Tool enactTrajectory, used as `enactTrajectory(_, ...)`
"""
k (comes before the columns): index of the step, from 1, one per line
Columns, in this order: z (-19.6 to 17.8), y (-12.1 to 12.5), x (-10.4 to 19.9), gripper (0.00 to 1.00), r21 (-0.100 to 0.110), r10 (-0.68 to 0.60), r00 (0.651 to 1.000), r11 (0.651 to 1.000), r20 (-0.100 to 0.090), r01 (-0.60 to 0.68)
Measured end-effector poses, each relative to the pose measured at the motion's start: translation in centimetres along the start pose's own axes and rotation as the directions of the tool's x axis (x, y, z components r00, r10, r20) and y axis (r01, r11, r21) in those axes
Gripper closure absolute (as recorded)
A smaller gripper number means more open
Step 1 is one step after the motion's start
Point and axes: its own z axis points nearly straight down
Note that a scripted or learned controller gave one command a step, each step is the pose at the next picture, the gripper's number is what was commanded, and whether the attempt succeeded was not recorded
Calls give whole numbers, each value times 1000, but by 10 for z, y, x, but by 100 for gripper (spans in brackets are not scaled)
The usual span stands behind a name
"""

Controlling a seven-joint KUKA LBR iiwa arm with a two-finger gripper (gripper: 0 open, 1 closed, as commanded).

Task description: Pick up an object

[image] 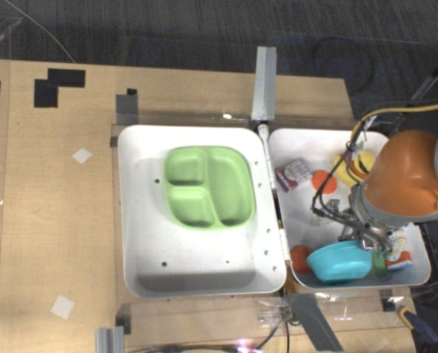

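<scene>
Gripper (364,235) low in the right bin (301,147), directly above the teal bowl (339,262); finger state cannot be told. Descend squarely over the rim, avoiding the red ball (299,256) just beside the bowl.

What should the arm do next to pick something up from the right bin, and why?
Probably lower a little straight down toward the blue bowl. The end effector sits just above the bowl's rim at the near side of the right bin, and nothing shows between its tips yet. The bowl is the closest thing to it; a small red ball lies farther left.
</scene>
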Motion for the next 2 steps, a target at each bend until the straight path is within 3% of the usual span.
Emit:
enactTrajectory(1,-31,-96,-56,0,-3,-145,989,989,-16,145)
enactTrajectory(2,3,-50,-45,0,-5,-134,991,991,-13,134)
